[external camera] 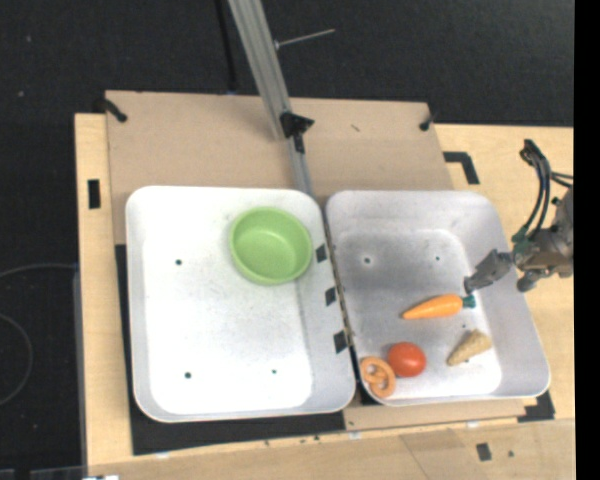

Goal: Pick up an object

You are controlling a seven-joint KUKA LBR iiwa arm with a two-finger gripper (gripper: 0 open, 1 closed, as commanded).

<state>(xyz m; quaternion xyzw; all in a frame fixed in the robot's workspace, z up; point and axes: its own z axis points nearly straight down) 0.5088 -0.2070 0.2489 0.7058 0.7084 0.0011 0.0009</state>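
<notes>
- Orange carrot (pixel 433 308) lies in the right bin (pixel 400 230), toward its 3 o'clock side, green tip pointing at the rim.
- Pincer (pixel 508 270) hovers at the bin's 3 o'clock edge, fingers spread, nothing between them, just beside the carrot's tip.
- Red tomato (pixel 407 359) and an orange slice (pixel 377 377) sit at 6 o'clock; a beige piece (pixel 469 347) lies at 5.
- Green bowl (pixel 271 246) rests in the left bin (pixel 170 318) at 1 o'clock.
</notes>
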